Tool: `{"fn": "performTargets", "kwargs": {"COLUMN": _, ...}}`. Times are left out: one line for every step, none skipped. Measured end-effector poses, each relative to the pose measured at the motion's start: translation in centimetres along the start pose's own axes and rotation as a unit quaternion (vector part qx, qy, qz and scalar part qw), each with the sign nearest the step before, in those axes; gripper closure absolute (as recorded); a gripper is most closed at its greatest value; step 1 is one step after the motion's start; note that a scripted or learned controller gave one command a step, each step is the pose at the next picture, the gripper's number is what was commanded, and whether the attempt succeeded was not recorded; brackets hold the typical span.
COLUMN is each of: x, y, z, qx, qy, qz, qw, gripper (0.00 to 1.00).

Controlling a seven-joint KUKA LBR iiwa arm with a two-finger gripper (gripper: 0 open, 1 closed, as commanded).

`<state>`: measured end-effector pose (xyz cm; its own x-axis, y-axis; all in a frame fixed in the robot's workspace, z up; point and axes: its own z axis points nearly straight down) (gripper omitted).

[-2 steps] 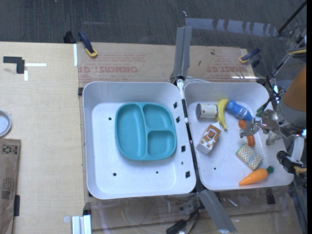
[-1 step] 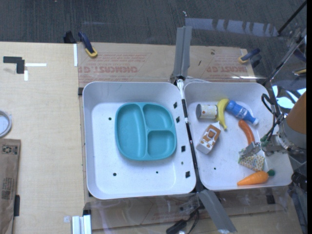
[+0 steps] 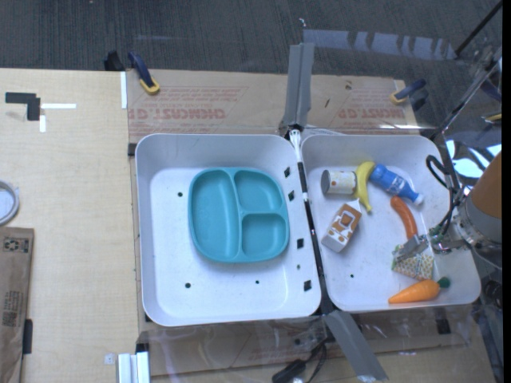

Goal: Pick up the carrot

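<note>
Carrot [image 3: 414, 292] lies near gripper [image 3: 415, 250]; box lettering perhaps unreadable.

Your arm [image 3: 489, 206] cut off at the right edge, gripper [image 3: 421, 250] fingers too small to read, tape roll [image 3: 6, 204] clipped at the left edge, print on small carton [image 3: 342, 227] unreadable

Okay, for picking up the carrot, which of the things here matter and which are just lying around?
Belong to the job:
carrot, by the right bin's near edge
gripper, just above the carrot

Just lying about:
banana
blue bottle
can
small box
orange sausage-shaped item
teal divided tray in the left bin
</note>
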<state>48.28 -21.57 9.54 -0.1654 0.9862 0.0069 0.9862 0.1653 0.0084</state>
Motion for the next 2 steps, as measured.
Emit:
{"fn": "performTargets", "kwargs": {"x": -0.56, "y": -0.16, "z": -0.03, "qx": 0.0, "qy": -0.005, "qz": -0.175, "qw": 0.9846, "gripper": 0.0}}
{"fn": "performTargets", "kwargs": {"x": -0.58, "y": -0.16, "z": -0.03, "qx": 0.0, "qy": -0.005, "qz": -0.27, "qw": 0.9629, "gripper": 0.0}}
